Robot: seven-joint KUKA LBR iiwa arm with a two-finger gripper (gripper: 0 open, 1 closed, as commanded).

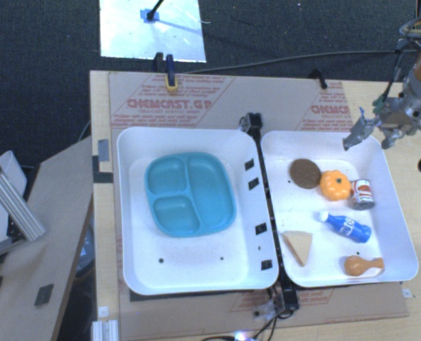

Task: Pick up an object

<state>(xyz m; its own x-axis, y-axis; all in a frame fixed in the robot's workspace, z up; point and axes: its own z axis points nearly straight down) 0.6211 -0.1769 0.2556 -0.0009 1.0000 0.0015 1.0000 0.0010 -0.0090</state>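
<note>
On the counter (pixel 196 91), two white bins sit side by side on a printed board; dark carpet surrounds it. The claw (pixel 372 133) hangs spread wide and unladen over the right bin (pixel 399 219).

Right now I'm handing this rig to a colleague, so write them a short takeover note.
Claw: open, holding nothing, above the far edge of the right bin.
Right bin holds: brown disc, orange pumpkin, small can, blue bottle, bread slice, drumstick.
Left bin holds a blue divided plate.
Done: nothing picked yet.
Left: lower onto one item, close on it, lift. The brown disc and pumpkin look nearest.
</note>
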